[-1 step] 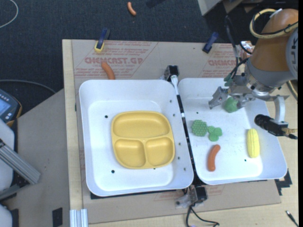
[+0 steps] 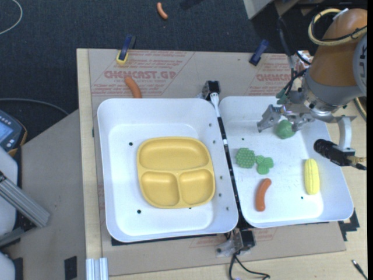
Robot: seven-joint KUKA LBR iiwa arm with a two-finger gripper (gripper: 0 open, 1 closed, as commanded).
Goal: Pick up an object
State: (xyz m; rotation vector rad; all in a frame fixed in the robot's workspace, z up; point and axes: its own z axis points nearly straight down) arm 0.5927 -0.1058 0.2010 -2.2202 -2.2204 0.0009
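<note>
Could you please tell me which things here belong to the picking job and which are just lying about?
Job: gripper, green piece between its fingers, broccoli, sausage, corn.

Lying about: yellow tray, sausage outside the bins, clamps.

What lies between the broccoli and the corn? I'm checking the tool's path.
Bare white bin floor separates the broccoli from the corn in the camera view.
</note>
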